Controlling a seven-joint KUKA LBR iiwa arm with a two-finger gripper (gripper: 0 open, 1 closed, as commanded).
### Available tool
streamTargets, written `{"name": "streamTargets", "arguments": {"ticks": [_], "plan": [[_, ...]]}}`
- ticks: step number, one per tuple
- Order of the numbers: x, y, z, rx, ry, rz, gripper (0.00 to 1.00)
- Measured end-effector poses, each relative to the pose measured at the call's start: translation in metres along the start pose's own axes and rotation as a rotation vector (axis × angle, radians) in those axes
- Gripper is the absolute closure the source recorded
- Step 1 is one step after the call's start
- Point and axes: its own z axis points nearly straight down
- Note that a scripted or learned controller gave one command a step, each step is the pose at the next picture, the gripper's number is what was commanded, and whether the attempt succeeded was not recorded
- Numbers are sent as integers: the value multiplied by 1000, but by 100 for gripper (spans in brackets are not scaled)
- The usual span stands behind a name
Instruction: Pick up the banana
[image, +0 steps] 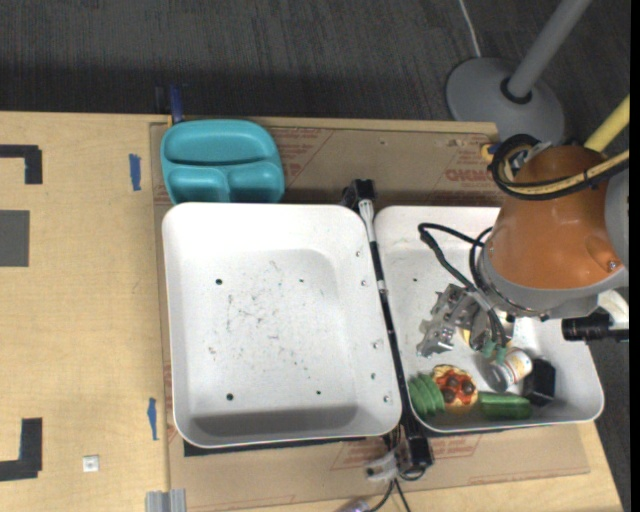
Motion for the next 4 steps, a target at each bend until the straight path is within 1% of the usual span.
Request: {"name": "streamTargets", "arguments": {"ticks": [3, 4], "plan": [[-4, 3, -31, -8, -16, 1, 100], [-18, -53, 9, 6, 8, 82, 100]]}}
